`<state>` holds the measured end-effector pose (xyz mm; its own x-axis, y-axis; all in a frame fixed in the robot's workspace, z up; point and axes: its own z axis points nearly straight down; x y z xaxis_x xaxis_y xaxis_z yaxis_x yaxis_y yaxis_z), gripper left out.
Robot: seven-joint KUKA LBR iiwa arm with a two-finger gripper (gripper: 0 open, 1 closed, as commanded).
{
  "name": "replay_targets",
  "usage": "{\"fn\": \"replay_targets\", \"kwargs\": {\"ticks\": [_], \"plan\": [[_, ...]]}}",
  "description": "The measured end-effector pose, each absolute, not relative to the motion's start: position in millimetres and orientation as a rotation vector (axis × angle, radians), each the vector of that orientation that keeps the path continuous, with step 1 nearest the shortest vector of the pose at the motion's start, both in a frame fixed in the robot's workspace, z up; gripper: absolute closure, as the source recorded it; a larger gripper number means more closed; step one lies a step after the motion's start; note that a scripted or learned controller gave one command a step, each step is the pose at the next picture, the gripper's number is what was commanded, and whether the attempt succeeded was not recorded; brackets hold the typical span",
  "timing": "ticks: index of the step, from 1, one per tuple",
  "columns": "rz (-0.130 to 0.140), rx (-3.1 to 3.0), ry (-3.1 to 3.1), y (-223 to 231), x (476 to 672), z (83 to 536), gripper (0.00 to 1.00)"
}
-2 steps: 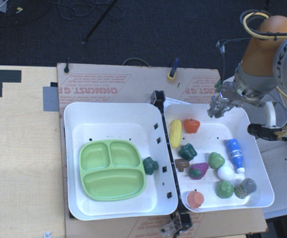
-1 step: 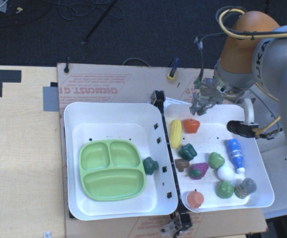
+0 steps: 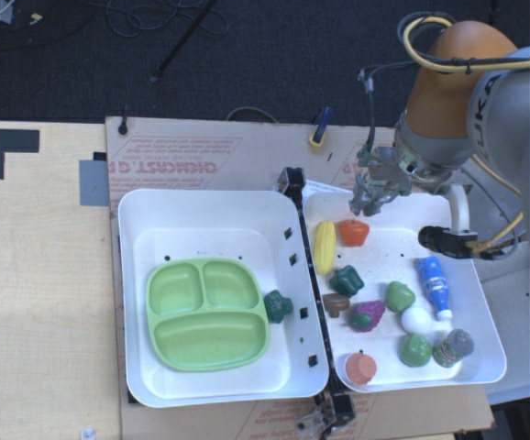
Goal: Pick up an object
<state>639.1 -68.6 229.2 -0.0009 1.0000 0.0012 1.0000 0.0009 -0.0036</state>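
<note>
The pincer [image 3: 368,205], grip unreadable from here, hovers just above the red toy pepper [image 3: 354,233]: light, hard, slippery plastic; pinch its middle.

The grey arm [image 3: 485,108] reaches in from the right, orange band above the wrist, hand [image 3: 372,200] pointing down.

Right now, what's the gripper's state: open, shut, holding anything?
Gripper: cannot be told. It hangs above the far edge of the right bin, just behind the red toy, with nothing visibly in its grasp.
</note>
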Motion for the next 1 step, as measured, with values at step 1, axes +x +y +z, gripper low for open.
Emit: {"fn": "replay_targets", "kwargs": {"ticks": [1], "plan": [[0.002, -2.221, -2.220, -85.6, 639.0, 233.8, 1.00]]}}
